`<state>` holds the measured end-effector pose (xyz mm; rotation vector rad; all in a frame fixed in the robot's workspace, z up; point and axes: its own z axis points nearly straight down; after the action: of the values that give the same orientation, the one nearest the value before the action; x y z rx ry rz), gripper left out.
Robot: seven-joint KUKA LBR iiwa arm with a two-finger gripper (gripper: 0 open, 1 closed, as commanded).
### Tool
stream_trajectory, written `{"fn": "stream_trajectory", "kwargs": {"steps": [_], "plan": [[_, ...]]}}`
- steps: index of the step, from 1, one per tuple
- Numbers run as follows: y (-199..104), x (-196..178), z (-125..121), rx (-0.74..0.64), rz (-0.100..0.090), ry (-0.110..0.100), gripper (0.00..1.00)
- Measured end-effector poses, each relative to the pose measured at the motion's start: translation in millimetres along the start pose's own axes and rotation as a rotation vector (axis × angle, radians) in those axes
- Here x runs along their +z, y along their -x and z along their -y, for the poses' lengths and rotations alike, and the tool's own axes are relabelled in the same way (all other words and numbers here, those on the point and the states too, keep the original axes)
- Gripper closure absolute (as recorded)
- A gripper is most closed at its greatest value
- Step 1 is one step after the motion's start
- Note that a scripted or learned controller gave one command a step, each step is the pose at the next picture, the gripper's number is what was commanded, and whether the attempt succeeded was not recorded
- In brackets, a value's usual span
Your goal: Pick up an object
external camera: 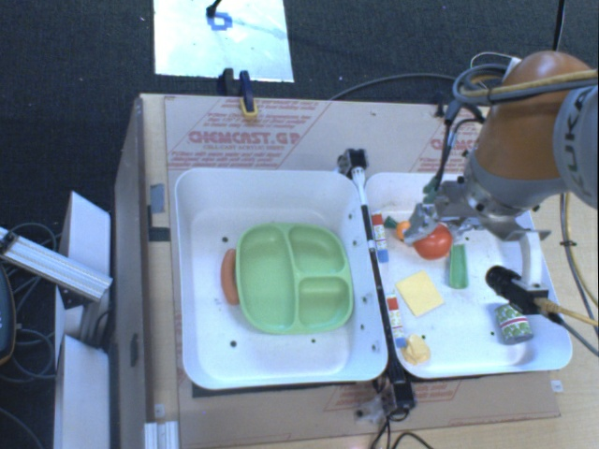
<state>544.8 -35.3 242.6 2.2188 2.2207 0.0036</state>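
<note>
Approach step of a pick, as judged from the pose. The two-finger gripper (426,221) of the grey arm is placed low in the shallow white plastic right bin (468,340), near its far end. It sits directly over a glossy red, round, tomato-shaped toy (435,245), which is taken as the likely target. Contact between the two cannot be confirmed. Whether the jaws are apart or together cannot be told, since they are masked by wrist hardware.

The next move is judged to require that the jaws be set astride the toy's widest part, closed, and raised straight up. Slip is probable on so smooth and curved a skin, and a small orange piece (402,230) just beside the toy, toward the bins' shared edge, could be caught.

Elsewhere in this bin, a stubby green block (458,267), a flat matte yellow square (420,294), a small lumpy yellow piece (416,349) and a short printed can (512,325) are laid apart. In the left white bin (201,213), a pale green moulded plate with three compartments (295,279) is flanked by an orange-red sausage-shaped toy (228,277). Both bins are carried by a brown board-topped bench (281,124).
</note>
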Motion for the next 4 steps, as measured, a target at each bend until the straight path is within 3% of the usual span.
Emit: {"fn": "stream_trajectory", "kwargs": {"steps": [1, 2, 3, 4], "plan": [[-34, 59, 58, 0.0, -0.001, -0.004, 1.0], [-62, 1, -14, -0.003, 0.0, 0.0, 1.0], [6, 12, 8, 0.0, 0.001, -0.002, 1.0], [-16, 31, 58, 0.0, -0.001, -0.003, 1.0]]}}
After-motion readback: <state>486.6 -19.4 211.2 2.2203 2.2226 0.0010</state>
